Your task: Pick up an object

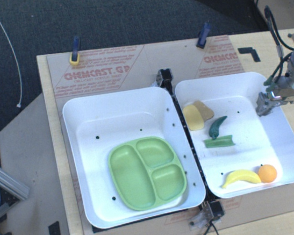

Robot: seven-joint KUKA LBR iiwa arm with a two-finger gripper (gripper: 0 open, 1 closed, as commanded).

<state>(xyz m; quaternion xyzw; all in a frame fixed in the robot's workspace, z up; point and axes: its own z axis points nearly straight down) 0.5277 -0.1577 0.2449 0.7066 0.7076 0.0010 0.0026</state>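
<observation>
White bins (86, 150) hold a light green tray (146, 171), yellow banana (241, 177) and orange ball (267, 173).

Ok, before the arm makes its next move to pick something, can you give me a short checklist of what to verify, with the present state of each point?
1. Objects available in the right bin: ok. A yellow piece, a tan piece, two green items, a banana and an orange lie there.
2. Hand above an object: not ok. It sits at the right bin's right rim, apart from all items.
3. Hand open or shut: cannot tell.
4. Isolated target: not ok for banana and orange, they touch; the lower green item lies free.
5. Left bin contents: ok, a green divided plate lies flat, away from the arm.
</observation>
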